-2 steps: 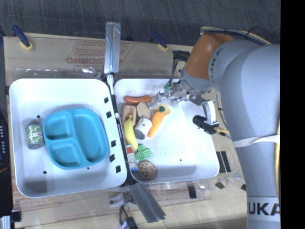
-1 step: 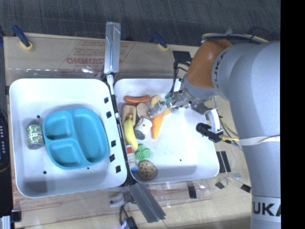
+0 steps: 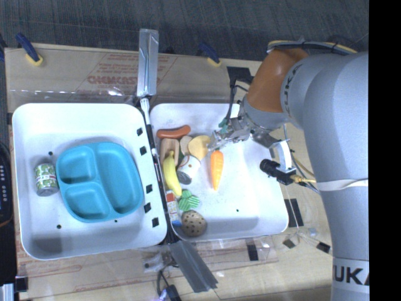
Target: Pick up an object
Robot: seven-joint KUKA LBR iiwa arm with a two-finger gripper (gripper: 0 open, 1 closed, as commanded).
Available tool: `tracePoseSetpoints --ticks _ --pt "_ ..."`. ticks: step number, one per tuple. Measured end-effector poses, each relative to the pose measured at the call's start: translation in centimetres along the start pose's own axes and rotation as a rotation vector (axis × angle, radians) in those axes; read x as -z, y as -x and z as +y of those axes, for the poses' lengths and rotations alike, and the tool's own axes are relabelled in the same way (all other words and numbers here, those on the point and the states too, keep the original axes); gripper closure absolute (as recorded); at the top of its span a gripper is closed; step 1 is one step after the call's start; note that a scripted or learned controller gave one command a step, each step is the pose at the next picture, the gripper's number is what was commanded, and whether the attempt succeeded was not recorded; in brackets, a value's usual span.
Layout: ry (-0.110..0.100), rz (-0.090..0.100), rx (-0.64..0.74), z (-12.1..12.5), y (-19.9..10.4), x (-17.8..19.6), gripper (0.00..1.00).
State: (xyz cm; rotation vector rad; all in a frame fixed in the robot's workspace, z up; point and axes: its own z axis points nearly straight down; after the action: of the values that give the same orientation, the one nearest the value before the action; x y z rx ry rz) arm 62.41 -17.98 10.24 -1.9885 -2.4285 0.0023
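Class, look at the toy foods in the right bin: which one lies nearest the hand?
The carrot. Its top end lies just below the hand, while the banana and sausage lie further left, by the bin's wall.

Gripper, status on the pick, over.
Gripper low in right bin, above carrot top. Carrot lying free, nothing seen held. Banana and sausage crowd left.

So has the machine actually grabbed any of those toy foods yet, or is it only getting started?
Nothing looks picked up so far: the carrot, banana and sausage all lie in the right bin. In hand: the arm has its hand low in that bin, just above the carrot's top end. Left to do: close on one item and lift it off the bin floor.
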Motion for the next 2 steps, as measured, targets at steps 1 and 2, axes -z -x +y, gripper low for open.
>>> tracePoseSetpoints --ticks 1,2 --pt "0.013 -0.005 -0.110 3.6 -0.3 11.4 1.00" --pt "-0.001 0.000 0.145 4.3 -6.1 11.6 1.00"
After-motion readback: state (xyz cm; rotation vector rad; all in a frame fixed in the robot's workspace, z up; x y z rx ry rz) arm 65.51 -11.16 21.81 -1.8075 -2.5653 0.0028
